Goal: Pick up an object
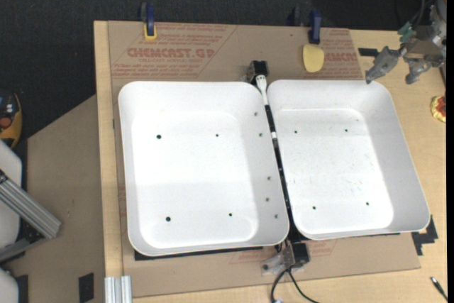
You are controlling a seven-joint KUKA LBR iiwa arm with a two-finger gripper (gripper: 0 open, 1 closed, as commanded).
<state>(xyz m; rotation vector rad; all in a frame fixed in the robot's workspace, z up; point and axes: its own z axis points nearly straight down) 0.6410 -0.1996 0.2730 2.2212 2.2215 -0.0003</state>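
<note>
Two white bins are set side by side on the tabletop point(213, 39): left bin point(135, 174), right bin point(404, 152). One claw point(394, 71) is seen past the right bin's far right corner, fingers spread wide, nothing held. One yellow object point(313, 58) lies beyond the bins. Two blue clamps point(148, 13) are fixed at the far edge.

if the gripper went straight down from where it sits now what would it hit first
Probably the far right rim of the right-hand shallow white bin, or the bare bench board beside it. The gripper hangs near that corner, and one slanted view leaves depth unclear.
</note>
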